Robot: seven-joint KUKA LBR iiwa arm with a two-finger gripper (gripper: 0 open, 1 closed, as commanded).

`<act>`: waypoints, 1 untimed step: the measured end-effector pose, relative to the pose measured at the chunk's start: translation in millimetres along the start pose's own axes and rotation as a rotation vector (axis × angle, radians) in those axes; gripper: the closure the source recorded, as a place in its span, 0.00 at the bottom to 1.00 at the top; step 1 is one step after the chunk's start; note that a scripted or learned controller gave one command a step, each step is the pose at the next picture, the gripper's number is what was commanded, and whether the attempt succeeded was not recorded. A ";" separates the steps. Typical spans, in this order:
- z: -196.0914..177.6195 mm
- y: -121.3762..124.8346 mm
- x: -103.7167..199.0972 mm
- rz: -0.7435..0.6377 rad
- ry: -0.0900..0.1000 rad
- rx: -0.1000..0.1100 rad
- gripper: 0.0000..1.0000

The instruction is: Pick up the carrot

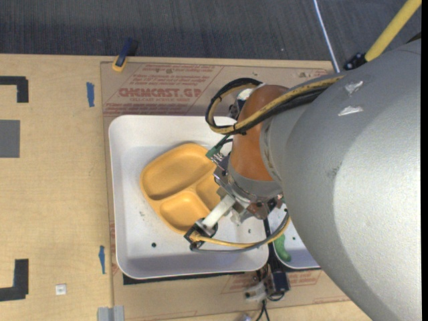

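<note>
Counting one yellow dish point(175, 179), two bins point(128, 179)

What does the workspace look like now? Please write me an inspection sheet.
Surface: left white bin on cardboard sheet; right bin mostly under the arm.
Job's things: nothing seen.
Clutter: yellow two-part dish in left bin; small green thing at right bin's left edge.
Grippers: wrist low over left bin, at the dish's right edge; open or shut cannot be told.
Cables: yellow cable along the arm; black cable looped at wrist.
Surroundings: blue tape marks, dark floor beyond.
</note>
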State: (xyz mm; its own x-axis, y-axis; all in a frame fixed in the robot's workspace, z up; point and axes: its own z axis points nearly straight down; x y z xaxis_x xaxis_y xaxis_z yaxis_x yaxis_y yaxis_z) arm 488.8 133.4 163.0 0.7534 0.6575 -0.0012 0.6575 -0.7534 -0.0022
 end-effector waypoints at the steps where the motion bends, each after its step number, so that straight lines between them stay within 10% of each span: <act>1: -4.7 -41.5 23.1 0.291 0.001 -0.001 1.00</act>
State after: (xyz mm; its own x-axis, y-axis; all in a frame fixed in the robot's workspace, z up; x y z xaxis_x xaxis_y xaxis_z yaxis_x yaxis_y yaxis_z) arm 478.9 179.8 167.8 0.9103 0.4140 -0.0011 0.4140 -0.9103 -0.0010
